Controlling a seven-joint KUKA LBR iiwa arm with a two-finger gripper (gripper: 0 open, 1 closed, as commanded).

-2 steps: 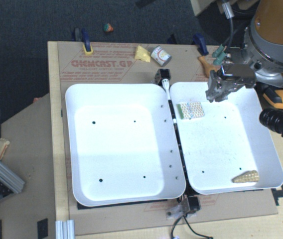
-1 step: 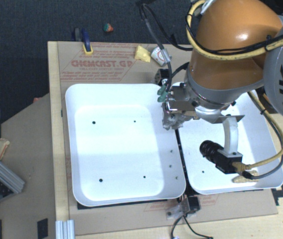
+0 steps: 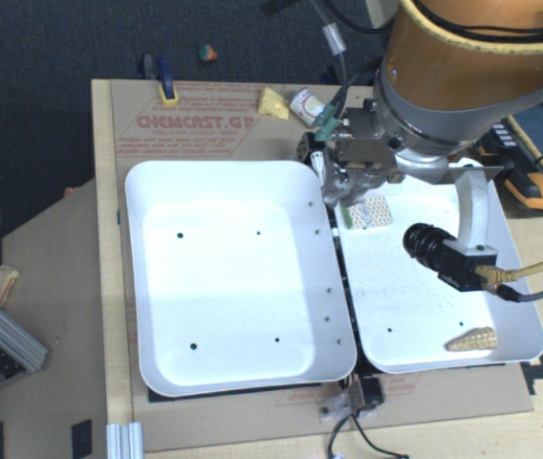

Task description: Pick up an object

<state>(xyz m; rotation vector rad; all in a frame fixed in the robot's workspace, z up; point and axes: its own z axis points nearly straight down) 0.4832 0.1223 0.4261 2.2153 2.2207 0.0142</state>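
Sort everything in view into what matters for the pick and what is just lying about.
For the job:
- gripper, at the right bin's far left corner
- dotted pale packet beside it in that bin
- yellow corn-like piece at the bin's near edge

Lying about:
- yellow scrap and white item on the board beyond the bins
- small ball on the dark floor

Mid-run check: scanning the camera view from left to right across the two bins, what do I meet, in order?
left bin → gripper, at the right bin's top-left corner → patterned pad → yellow corn-shaped piece
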